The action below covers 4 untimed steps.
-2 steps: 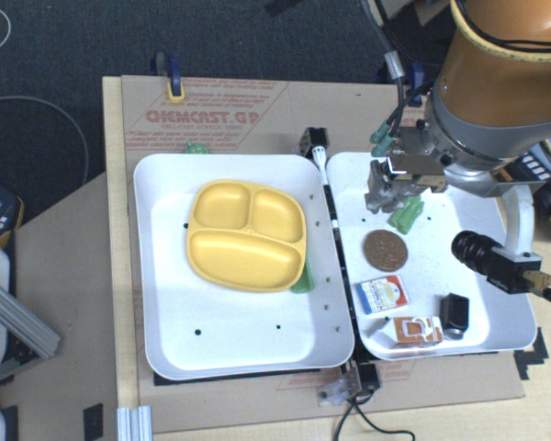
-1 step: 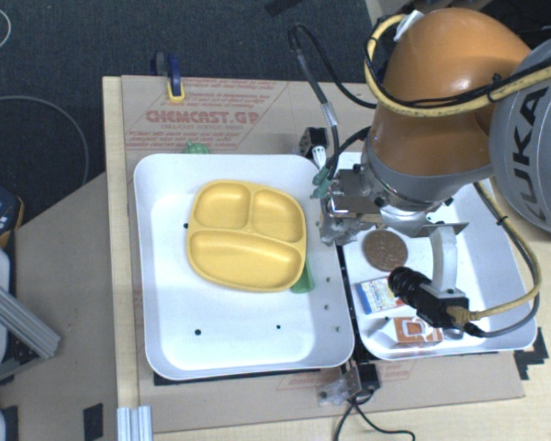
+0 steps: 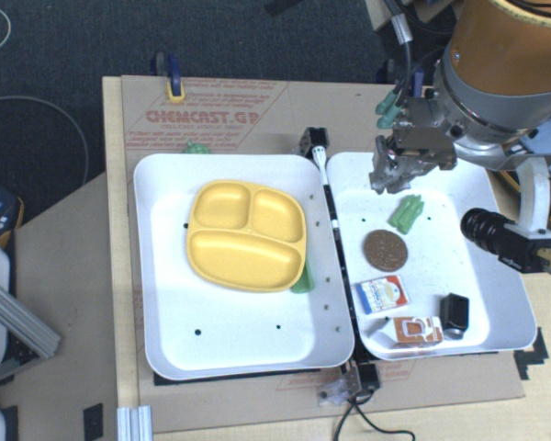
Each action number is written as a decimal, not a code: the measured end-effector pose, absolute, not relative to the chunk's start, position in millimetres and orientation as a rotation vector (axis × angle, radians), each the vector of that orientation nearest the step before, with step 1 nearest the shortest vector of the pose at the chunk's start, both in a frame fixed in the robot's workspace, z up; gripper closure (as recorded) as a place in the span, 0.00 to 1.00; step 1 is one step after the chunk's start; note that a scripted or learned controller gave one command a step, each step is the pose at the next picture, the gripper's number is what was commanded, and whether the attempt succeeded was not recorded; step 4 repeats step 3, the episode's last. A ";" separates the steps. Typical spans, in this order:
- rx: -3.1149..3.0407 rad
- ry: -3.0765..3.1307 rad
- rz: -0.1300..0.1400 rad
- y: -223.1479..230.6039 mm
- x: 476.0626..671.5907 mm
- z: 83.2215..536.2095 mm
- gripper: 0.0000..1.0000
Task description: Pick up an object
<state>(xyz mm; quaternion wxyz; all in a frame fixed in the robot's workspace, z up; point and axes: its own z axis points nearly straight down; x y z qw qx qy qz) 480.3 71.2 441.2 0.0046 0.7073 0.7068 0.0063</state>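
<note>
My gripper [image 3: 391, 180] hangs over the far left part of the right bin [image 3: 505, 333], just above and left of a small green object [image 3: 406, 214] lying on the bin floor. Nearer the front lie a brown round disc [image 3: 386, 249], a blue and white packet [image 3: 382, 294], an orange and white packet [image 3: 417, 331] and a small black block [image 3: 455, 312]. I see nothing held in the gripper.
The left bin [image 3: 165, 274] holds a yellow divided plate [image 3: 246, 235] with a green item [image 3: 301, 281] peeking out from under its near right edge. The arm's bulk covers the right bin's far right corner.
</note>
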 end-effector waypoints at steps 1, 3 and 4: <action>2.218 2.232 -0.009 131.8 478.4 384.5 1.00; 2.216 2.223 0.004 129.7 480.0 408.3 1.00; 2.216 2.223 0.004 129.7 480.0 408.3 1.00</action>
